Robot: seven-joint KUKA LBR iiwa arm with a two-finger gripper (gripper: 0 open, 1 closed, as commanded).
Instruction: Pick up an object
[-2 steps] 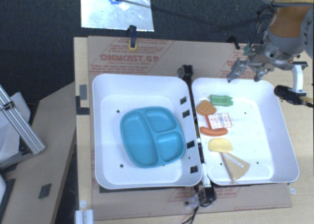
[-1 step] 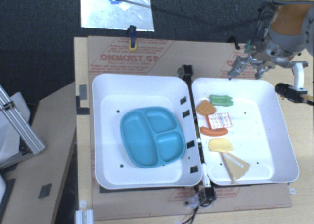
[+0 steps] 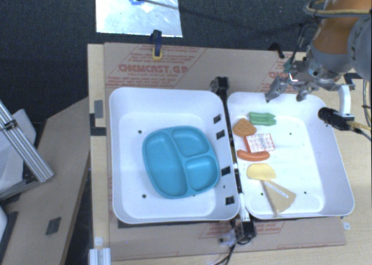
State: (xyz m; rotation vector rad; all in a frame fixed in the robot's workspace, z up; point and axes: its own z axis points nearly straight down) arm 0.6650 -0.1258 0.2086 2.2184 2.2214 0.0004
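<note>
1 orange sausage (image 3: 253,155) lies lengthwise left-to-right in the right bin (image 3: 325,165).

Probably a robotics lab: a grey-and-orange arm (image 3: 343,20) over two white bins (image 3: 174,98) on a cardboard-covered bench (image 3: 168,63).

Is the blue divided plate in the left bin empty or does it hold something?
Empty. The blue divided plate lies flat in the left bin, and all three compartments show bare blue.
</note>
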